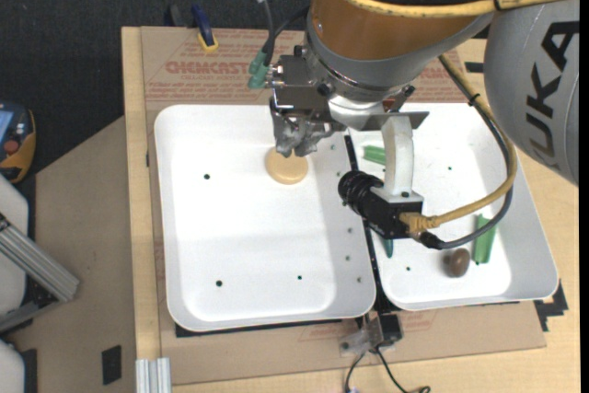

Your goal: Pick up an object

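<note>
A round tan disc (286,167) lies in the left bin (230,271), near its upper right part. My gripper (294,145) hangs straight above the disc, its fingertips at the disc's top edge. The big orange and grey wrist covers most of the gripper from above. In the right bin (515,281) lie a brown rounded object (456,262), a green stick (484,239) and another green piece (373,156) near the divider.
A black cable fitting (366,195) and a yellow hose (469,212) hang from the arm over the divider between the bins. The bench carries a cardboard sheet (147,106) under the bins. Small dark dots mark the left bin's floor.
</note>
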`<state>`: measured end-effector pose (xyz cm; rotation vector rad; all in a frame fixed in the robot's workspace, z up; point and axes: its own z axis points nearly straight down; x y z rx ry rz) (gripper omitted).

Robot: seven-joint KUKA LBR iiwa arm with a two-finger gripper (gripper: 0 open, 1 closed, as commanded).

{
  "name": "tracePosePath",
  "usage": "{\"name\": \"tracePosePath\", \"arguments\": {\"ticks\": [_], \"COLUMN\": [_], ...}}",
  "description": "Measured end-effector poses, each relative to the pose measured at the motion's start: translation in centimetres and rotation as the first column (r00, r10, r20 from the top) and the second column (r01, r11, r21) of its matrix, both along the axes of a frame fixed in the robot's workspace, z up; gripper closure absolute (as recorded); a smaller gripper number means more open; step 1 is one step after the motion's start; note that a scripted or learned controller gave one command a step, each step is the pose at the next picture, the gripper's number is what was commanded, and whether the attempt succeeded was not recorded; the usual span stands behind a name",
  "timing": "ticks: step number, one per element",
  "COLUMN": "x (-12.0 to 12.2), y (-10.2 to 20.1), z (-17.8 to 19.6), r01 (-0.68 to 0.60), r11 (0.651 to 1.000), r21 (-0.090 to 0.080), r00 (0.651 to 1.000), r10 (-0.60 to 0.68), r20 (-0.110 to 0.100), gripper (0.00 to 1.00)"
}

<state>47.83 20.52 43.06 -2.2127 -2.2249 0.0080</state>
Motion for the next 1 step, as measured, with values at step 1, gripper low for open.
{"name": "tracePosePath", "arguments": {"ticks": [1], "x": [0.02], "y": [0.27], "z": [-3.23], "r01": [0.005], "r11": [1.0], "r21": [-0.001], "r00": [1.0], "r10": [-0.005], "r20": [0.0], "gripper": [1.0]}}
